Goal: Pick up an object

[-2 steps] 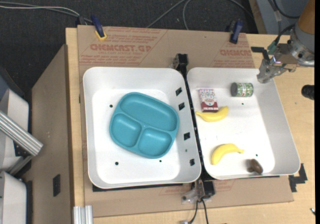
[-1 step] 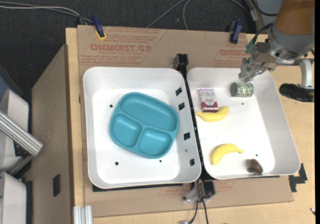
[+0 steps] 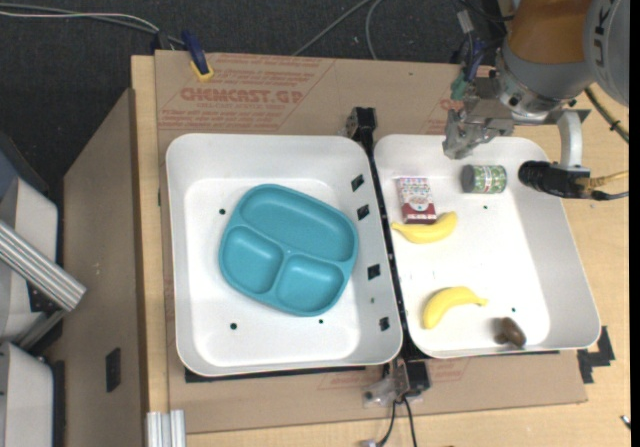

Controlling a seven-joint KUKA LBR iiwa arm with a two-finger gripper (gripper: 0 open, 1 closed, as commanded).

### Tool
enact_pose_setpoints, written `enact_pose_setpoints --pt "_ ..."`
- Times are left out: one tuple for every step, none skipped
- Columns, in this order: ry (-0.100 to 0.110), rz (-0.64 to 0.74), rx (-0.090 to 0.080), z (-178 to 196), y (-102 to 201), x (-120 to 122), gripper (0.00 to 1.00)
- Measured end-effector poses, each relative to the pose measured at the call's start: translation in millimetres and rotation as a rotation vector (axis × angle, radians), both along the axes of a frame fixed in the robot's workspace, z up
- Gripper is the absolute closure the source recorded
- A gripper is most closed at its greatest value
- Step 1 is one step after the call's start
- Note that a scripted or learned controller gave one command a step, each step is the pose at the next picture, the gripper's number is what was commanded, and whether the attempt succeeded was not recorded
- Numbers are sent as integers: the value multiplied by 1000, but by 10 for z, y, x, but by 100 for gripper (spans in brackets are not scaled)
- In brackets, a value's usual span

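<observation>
The gripper (image 3: 466, 142) hangs over the far edge of the right bin (image 3: 560, 265), at the end of the grey arm (image 3: 560, 25) with its orange band. Whether it is released or clenched cannot be told from this slant, and nothing is seen in it. Just beside it, toward the right, a small green can (image 3: 485, 178) lies on its side on the bin floor. Nearer the bin's left wall lies a red and white packet (image 3: 415, 199), with a yellow banana (image 3: 426, 228) touching its near end. A second banana (image 3: 449, 305) lies toward the near edge, and a small brown object (image 3: 510, 333) sits near the near corner. The left bin (image 3: 190, 265) holds a blue divided plate (image 3: 288, 248).
</observation>
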State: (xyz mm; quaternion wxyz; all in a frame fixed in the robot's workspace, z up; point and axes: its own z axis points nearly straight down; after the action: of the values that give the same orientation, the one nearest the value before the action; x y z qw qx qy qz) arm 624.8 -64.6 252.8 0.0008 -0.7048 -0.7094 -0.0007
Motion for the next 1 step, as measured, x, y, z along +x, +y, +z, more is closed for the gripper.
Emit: enact_pose_setpoints --pt "3 1 1 -51 648 22 100"
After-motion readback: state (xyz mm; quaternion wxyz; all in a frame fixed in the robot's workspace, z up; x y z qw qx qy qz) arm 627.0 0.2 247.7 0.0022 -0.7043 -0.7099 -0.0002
